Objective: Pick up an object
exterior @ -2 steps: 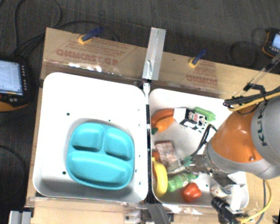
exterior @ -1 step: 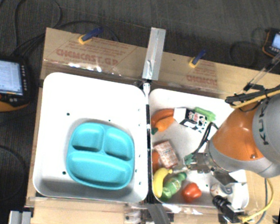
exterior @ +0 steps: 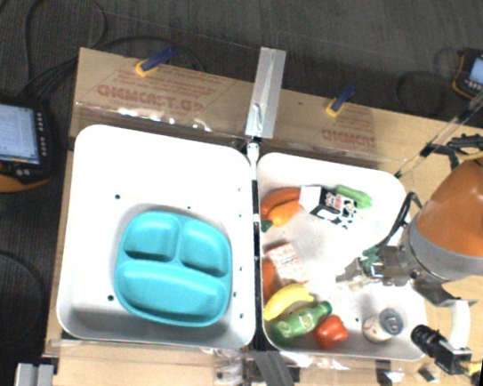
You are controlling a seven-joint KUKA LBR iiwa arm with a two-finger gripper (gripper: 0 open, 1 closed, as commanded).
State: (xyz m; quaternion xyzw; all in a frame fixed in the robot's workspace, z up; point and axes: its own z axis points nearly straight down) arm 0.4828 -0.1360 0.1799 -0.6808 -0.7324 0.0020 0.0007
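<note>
Brown cardboard covers the worktop, which carries two shallow white bins side by side. Left bin holds a turquoise divided tray, three compartments showing, lying flat toward the near side. Right bin holds the small objects. The grey arm, with its orange band, enters from the right and hangs over the right edge of the right bin. Its end effector sits low over the bin's right-of-centre floor; whether the fingers are spread or pressed together cannot be told from this slant, and no object is seen between them. Along the bin's left side, from far to near: an orange toy vegetable, a small red-and-white carton, and a yellow banana. Just right of the banana lies a green pepper, touching a red tomato at the near wall. At the far side a black-and-white card lies beside a green piece. Near the end effector, toward the near right corner, rests a small round tan item with a grey cap. Two blue-and-yellow clamps grip the far edge of the cardboard. A teach pendant lies on the dark floor to the left.
</note>
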